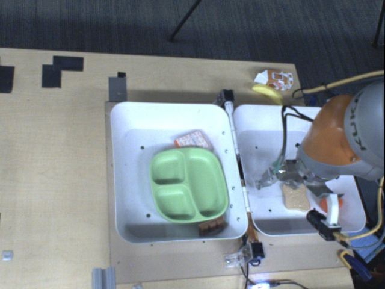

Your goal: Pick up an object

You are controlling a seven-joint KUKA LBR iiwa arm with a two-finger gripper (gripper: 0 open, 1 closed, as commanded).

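Lying flat on the floor of the right bin (264,138), a tan sponge-like block (295,198) sits just beside the gripper (272,177), which hangs low over the bin floor on the block's left; whether the gripper is spread or closed cannot be told, and nothing is visibly held in it. The arm (337,138), with its orange band, covers the block's upper right side and much of the bin's right half. Just right of the block, an orange and white object (332,207) lies near the bin's front right corner, partly under black parts of the wrist. Left of the block the bin floor is bare white up to the left wall, and the far part of the bin behind the gripper is likewise bare.

Beyond that left wall, across the divider, the left bin (129,161) holds a green divided plate (188,184) taking up most of its centre. A red and white packet (193,139) pokes out from under the plate's far edge, and a small brown object (211,226) lies against the plate's near edge, close to the front wall. Bare floor runs along that bin's left side. Behind the right bin, on the bench (54,179), a yellow and white object (272,82) lies beside a cable.
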